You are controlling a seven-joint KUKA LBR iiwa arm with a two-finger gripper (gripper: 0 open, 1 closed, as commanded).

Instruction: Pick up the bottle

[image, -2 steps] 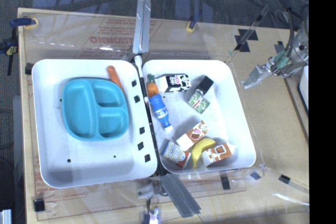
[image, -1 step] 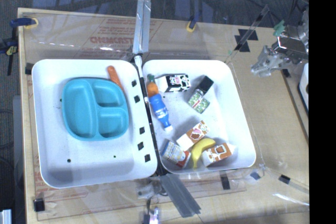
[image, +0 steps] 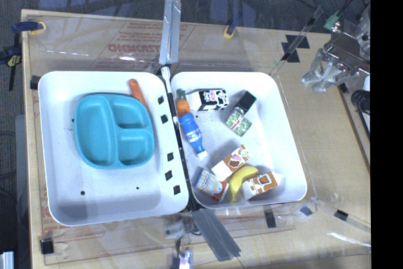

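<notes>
A blue bottle point(image: 189, 126) with an orange cap and a white label lies on its side in the right bin point(image: 284, 129), along that bin's left wall, cap pointing to the back. A smaller green-labelled bottle point(image: 240, 114) with a black cap lies near the bin's middle back. My gripper point(image: 318, 77) hovers outside the right bin, past its back right corner, well away from both bottles, with nothing seen in it.
The right bin also holds a cow-print carton point(image: 211, 98), a banana point(image: 238, 179) and several small cartons at the front. In the left bin point(image: 56, 186) sit a blue divided tray point(image: 114, 130) and a carrot point(image: 136, 92).
</notes>
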